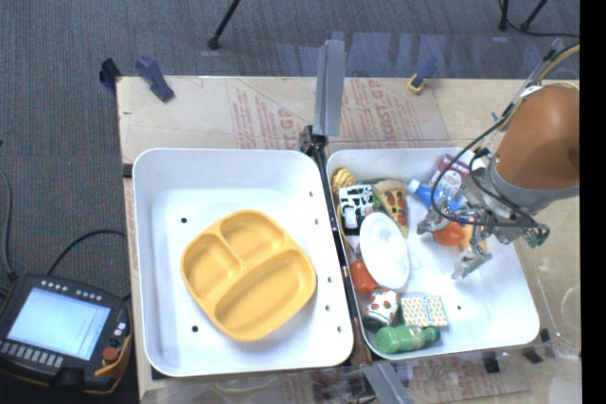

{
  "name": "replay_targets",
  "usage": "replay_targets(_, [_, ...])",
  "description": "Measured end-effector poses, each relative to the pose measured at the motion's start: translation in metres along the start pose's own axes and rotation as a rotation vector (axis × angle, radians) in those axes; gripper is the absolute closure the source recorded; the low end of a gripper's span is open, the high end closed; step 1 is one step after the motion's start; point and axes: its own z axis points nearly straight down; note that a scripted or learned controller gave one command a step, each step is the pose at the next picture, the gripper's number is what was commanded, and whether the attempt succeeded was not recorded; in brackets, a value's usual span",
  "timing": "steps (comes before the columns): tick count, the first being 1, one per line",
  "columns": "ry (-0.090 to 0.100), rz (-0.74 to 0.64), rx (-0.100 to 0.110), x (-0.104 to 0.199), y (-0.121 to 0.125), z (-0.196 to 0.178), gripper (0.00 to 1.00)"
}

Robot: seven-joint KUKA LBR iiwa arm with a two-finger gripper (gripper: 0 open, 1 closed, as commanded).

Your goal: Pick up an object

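Taking the white oval dish [384, 249] in the right bin [502, 312] as my mark: nearest the camera, below the dish, lie a green bottle [407, 337], a patterned box [424, 308] and a red-and-white toy [381, 303]. My pincer [471, 241] hangs to the right of the dish, low in the same bin, beside an orange object [449, 233]; whether my pincer is apart or together I cannot tell. Beyond the dish sit a black-and-white carton [356, 203] and a pizza-slice toy [392, 200]. Left of the dish, in the other bin [161, 298], rests a yellow divided plate [248, 272].
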Motion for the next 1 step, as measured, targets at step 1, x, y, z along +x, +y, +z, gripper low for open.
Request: replay_targets(1, [-0.001, -0.025, 0.006, 0.0033, -0.0013, 0.0064, 0.0])
